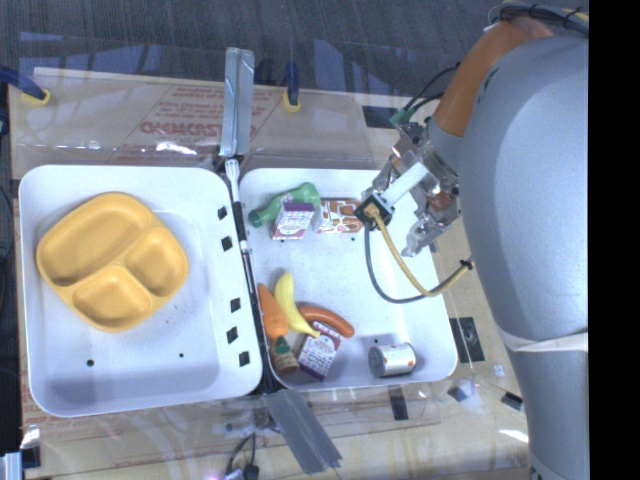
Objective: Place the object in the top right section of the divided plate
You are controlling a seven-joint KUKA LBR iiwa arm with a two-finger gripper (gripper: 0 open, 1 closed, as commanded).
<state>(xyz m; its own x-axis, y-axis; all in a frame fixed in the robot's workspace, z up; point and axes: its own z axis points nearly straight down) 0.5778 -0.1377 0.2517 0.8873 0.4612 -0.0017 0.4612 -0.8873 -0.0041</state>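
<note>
1. Hand [425, 226] hangs over the upper right of the right bin [335, 268]; nothing shows in it, and I cannot tell whether it is wide or narrow.
2. At middle left, the yellow divided plate [112, 258] lies bare in the left bin [120, 368].
3. Candidate objects lie in the right bin, the snack packet [342, 216] nearest the hand.
4. Best approach, I judge: grip one item squarely, lift it clear of the bin walls, and release low over the plate's top right section.

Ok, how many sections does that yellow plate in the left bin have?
3. The yellow plate in the left bin has a large section at its far left, a smaller section facing the right bin, and a third section nearest the camera. Nothing covers it.
</note>
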